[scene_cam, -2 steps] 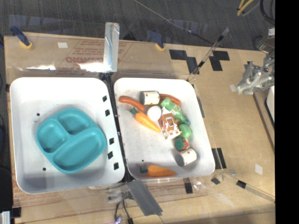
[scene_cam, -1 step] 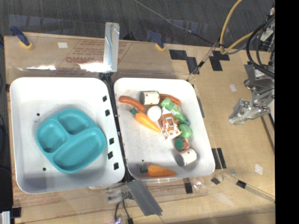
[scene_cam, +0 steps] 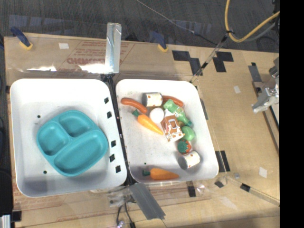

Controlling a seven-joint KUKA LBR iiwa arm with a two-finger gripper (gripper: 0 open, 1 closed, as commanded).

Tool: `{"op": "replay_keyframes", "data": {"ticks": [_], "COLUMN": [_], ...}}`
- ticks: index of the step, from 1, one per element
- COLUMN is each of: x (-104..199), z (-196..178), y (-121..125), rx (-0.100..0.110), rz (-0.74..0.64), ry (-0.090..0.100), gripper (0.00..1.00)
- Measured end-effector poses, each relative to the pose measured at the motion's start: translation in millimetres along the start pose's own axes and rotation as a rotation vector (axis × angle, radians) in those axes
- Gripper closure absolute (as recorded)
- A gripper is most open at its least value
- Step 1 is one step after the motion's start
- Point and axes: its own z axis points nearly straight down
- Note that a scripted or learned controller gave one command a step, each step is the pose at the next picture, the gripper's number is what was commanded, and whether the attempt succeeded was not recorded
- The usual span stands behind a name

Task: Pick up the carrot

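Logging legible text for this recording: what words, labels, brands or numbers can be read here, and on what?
Nothing reads reliably.
Red print on the cardboard sheet behind the left bin: mirrored and blurred, unreadable.
Picture on the small carton in the right bin: too small to read.

The bench (scene_cam: 237, 141) is light brown like cardboard, with small black squares and red writing on it. The two bins are white: the left bin (scene_cam: 28, 94) and the right bin (scene_cam: 202, 127). In the left bin lies a blue-green plate (scene_cam: 71, 141) with three parts. In the right bin, one carrot (scene_cam: 149, 123) is bright orange, and another carrot (scene_cam: 160, 174) near the front wall is orange with a green end. A sausage (scene_cam: 133, 104) is orange-red. A ball (scene_cam: 156, 114) is white. A small box (scene_cam: 172, 128) is white with red and brown pictures. A cable (scene_cam: 247, 34) at the top is yellow. The floor (scene_cam: 57, 4) is dark grey.
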Motion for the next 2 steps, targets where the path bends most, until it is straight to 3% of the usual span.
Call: {"op": "replay_keyframes", "data": {"ticks": [1, 2], "x": [-9.8, -9.5], "z": [161.2, 36.7], "y": [5.0, -8.2], "rx": [-0.01, 0.001], "rz": [-0.357, -0.567], "ry": [-0.009, 0.001], "gripper": [1.0, 1.0]}}
